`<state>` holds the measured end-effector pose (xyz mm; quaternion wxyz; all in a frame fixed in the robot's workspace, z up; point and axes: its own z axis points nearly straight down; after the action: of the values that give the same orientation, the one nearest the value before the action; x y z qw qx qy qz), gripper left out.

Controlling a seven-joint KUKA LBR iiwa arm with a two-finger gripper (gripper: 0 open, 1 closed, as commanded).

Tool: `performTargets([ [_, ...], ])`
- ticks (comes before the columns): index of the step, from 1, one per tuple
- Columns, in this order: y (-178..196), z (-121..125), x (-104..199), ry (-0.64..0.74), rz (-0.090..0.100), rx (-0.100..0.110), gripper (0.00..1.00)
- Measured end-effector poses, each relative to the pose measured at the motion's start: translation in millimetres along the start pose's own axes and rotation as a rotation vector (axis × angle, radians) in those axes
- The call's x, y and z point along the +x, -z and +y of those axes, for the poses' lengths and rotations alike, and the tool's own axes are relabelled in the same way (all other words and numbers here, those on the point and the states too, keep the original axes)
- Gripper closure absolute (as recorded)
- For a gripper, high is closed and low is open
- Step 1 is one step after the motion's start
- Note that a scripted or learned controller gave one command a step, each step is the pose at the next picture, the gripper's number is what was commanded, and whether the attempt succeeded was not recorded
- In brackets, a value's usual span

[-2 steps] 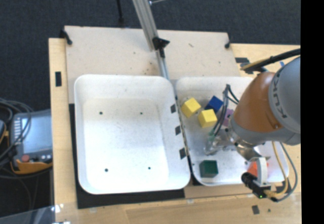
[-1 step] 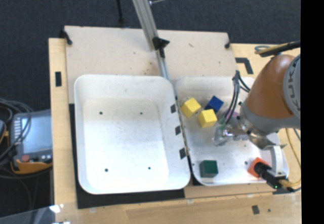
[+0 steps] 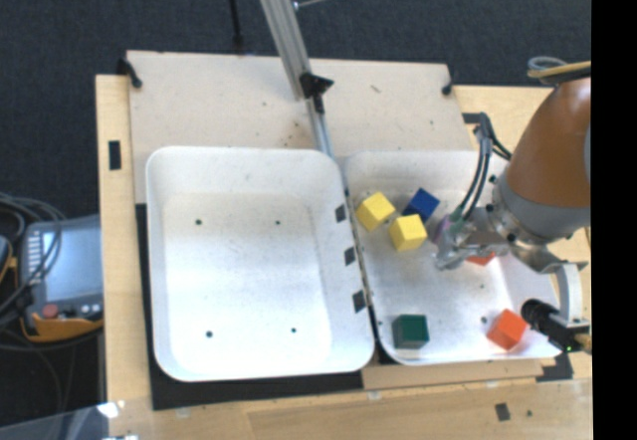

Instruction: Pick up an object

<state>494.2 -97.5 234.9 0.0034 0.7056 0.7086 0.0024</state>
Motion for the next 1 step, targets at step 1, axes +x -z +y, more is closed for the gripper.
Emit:
performTargets([
  [1,-14.9,0.1,-1.4,-0.004,0.0,0.01,1.0],
])
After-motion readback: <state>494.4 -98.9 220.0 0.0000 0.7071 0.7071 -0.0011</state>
